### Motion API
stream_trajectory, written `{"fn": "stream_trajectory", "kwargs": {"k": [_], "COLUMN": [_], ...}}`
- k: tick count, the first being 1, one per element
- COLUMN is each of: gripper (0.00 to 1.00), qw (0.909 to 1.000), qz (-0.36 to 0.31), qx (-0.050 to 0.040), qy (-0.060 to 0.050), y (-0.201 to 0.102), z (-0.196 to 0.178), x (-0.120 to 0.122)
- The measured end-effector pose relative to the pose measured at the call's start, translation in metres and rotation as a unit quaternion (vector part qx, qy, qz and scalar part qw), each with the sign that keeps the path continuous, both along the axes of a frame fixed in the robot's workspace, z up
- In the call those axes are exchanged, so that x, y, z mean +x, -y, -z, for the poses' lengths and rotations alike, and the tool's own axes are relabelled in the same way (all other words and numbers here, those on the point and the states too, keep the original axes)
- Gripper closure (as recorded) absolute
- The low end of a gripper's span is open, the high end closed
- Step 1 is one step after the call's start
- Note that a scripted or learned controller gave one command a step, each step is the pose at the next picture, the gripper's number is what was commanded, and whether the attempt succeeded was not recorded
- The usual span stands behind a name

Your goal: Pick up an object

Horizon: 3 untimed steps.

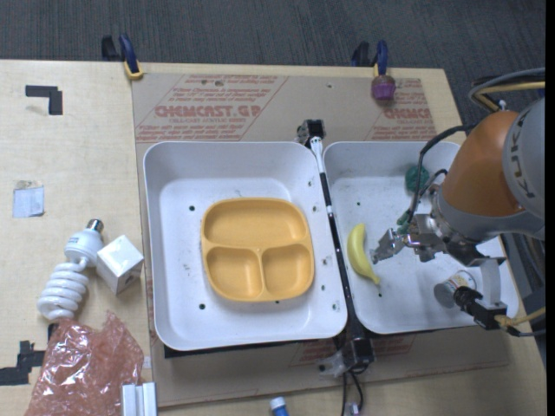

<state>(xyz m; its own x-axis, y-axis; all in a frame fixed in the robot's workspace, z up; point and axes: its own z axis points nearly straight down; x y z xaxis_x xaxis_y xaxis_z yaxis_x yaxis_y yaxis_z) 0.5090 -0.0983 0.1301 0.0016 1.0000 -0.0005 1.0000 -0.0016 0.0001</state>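
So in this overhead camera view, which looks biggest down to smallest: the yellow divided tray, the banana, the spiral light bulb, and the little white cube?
1. Yellow divided plastic tray
2. White spiral light bulb
3. Yellow banana, close to the bulb in length but slimmer
4. Small white cube

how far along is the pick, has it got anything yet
Done: the arm has reached into the right bin, with the tool just right of the banana. In hand: nothing visibly held; the banana lies on the bin floor. Left: close on an object and lift it. The yellow tray sits in the left bin.
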Motion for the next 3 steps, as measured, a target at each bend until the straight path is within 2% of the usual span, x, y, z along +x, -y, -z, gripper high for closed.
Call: {"fn": "stream_trajectory", "kwargs": {"k": [1, 2, 3], "gripper": [0.00, 0.00, 1.00], "qw": [1.0000, 1.0000, 1.0000], "qz": [-0.001, 0.000, 0.001], "qx": [0.0013, 0.0005, 0.0000], "qy": [0.002, 0.000, 0.001], "y": [-0.006, -0.006, -0.005], "z": [0.034, 0.038, 0.028], "x": [-0.007, -0.031, -0.030]}}
